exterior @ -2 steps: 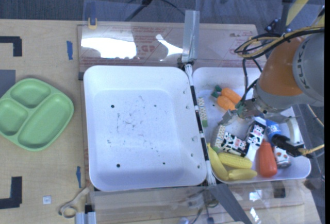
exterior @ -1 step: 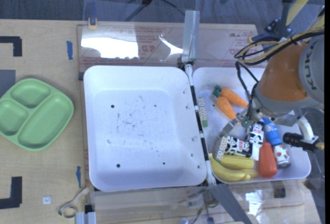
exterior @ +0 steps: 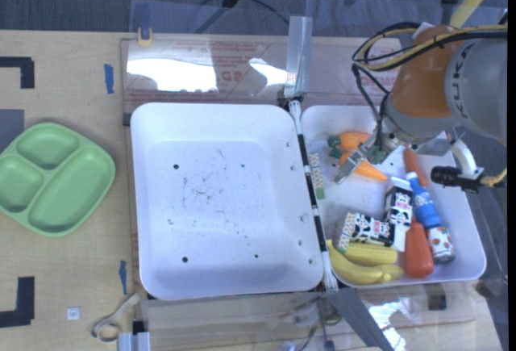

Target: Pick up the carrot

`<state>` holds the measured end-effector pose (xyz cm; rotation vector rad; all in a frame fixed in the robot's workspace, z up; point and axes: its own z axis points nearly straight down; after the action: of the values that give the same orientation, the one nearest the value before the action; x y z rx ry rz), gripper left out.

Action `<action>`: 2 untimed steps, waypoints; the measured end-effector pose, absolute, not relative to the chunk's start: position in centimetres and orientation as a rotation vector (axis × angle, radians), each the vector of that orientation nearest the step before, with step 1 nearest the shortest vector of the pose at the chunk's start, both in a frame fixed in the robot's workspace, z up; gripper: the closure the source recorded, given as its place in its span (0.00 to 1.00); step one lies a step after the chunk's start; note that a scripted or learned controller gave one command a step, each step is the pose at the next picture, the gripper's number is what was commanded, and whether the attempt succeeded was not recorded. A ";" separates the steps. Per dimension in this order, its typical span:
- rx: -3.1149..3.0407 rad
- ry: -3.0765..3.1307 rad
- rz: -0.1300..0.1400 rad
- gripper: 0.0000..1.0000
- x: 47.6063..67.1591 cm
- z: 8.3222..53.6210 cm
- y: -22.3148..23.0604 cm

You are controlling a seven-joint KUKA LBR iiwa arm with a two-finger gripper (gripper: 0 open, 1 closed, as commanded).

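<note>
The jaws are lowered into the right bin (exterior: 476, 261), near its back-left corner. Whether they are released or clenched can't be told from this angle, as the wrist and cables hide part of them, and nothing is clearly seen between them.

The carrot (exterior: 353, 139) is judged to be the orange body just behind the jaws, w/ a green tuft (exterior: 333, 145) at its left end, close to the wall shared w/ the left bin (exterior: 161, 119). A 2nd orange wedge (exterior: 372, 173) lies just right of the jaws. It can't be settled whether that is a separate item or part of the same carrot.

Step in hand: approach and grasp, not yet confirmed. To do it well:
- The jaws should be centred across the carrot's thick middle, not its taper, and closed across the short axis.
- Clearance from the bin wall should be checked, since a jaw could be blocked there.
- The lift should be kept slow and straight up so that slip is noticed early.

Further out, a cow-print carton (exterior: 364, 229), a blue-capped bottle (exterior: 424, 207), an orange-red bottle (exterior: 418, 249) and a banana (exterior: 363, 269) are crowded at the front of the bin, well apart from the target. A green plate (exterior: 52, 180) sits on the surface (exterior: 72, 83) at far left.
</note>
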<state>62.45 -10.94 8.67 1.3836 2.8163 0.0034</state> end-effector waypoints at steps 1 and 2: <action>1.355 2.830 0.003 0.00 62.1 8.7 -12.7; 1.353 2.821 0.009 1.00 62.3 10.0 -12.7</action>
<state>62.35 -12.74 9.96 1.3526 2.8214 0.0090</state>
